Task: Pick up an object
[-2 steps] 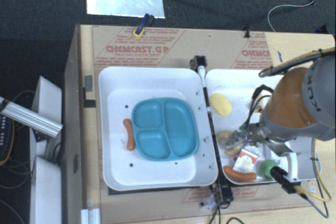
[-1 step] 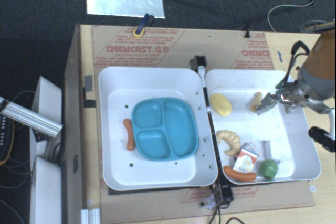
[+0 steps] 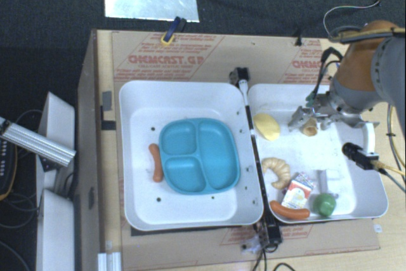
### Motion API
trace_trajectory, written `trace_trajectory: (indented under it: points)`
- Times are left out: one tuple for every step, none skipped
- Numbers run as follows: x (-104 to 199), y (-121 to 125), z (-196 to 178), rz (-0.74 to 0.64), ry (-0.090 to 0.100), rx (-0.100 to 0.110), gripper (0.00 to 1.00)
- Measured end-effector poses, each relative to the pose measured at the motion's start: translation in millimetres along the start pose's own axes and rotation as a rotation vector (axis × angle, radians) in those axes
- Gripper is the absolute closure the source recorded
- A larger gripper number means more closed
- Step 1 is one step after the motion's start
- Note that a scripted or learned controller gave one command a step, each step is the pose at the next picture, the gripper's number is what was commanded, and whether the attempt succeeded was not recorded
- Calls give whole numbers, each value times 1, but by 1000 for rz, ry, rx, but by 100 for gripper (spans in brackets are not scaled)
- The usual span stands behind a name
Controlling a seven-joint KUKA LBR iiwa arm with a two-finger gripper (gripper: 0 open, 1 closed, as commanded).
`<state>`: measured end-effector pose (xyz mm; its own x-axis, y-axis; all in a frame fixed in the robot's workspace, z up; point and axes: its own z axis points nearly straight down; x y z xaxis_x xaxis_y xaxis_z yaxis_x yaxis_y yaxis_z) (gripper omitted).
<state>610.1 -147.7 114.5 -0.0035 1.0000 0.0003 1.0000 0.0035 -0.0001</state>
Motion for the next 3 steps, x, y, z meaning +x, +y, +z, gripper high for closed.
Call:
trace_trajectory:
  points:
    - [-41,-85,28,3,-1,0,0]
    - [-15,-16,-10,-1,-1,-5,0]
    - [-39,-59,-11,2,-2,-1,0]
